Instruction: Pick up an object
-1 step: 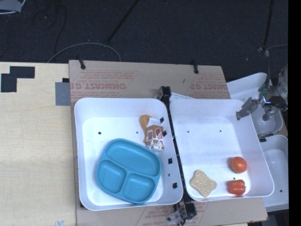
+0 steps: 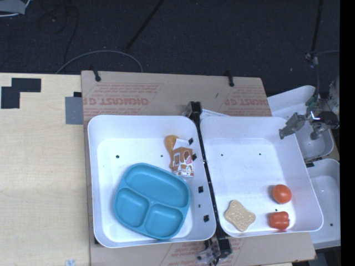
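Nearest the camera, in the right bin point(image 2: 260, 148), a tan slice of toast point(image 2: 239, 215) lies by the front wall, close to the divider; to its right, near the front right corner, sits a red pepper-like piece point(image 2: 279, 220), and just behind that, close but apart, a round orange-red tomato point(image 2: 282, 193); any of these three could serve as the thing to pick up, and all rest free on the bin floor; in the left bin point(image 2: 102, 148) a blue divided plate point(image 2: 151, 200), with three compartments, fills much of the front half and lies tilted toward the front right corner; just behind its far right edge a small printed carton point(image 2: 182, 162) stands beside the divider, with a brownish-orange piece point(image 2: 171, 143) right behind it, the two seemingly touching; both bins rest on a brown cardboard sheet point(image 2: 166, 96) laid over the pale wooden surface point(image 2: 39, 176); farther back at the right edge, above white trays outside the bins, the tool point(image 2: 316, 115) hangs well apart from every object; whether it is open or closed I cannot tell.
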{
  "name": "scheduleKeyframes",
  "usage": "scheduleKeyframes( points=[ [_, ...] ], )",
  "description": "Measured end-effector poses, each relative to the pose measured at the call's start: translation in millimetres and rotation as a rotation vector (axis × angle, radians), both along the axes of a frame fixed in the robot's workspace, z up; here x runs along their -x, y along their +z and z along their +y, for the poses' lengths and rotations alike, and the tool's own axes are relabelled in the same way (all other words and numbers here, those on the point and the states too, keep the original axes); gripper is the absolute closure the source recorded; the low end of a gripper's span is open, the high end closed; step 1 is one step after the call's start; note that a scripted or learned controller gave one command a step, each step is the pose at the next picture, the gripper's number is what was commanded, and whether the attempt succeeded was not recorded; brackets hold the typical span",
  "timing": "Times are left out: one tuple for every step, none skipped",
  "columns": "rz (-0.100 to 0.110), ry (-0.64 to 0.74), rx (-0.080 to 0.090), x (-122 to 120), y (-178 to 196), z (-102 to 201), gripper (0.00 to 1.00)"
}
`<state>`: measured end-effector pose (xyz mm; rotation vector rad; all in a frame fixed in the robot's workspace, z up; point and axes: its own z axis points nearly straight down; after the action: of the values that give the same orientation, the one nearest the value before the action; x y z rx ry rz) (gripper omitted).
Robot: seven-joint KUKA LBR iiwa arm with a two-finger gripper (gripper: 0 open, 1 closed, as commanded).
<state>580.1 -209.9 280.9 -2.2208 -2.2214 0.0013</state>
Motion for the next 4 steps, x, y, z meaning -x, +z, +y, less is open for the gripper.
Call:
scheduleKeyframes(
  points=[
    [0.006, -0.001, -0.002, 1, -44, -3, 0.0],
    [0.006, 0.0, -0.002, 6, -88, -2, 0.0],
    [0.005, -0.001, -0.002, 4, -132, -1, 0.0],
    [0.002, -0.001, -0.001, 3, -119, -2, 1.0]
  ],
)
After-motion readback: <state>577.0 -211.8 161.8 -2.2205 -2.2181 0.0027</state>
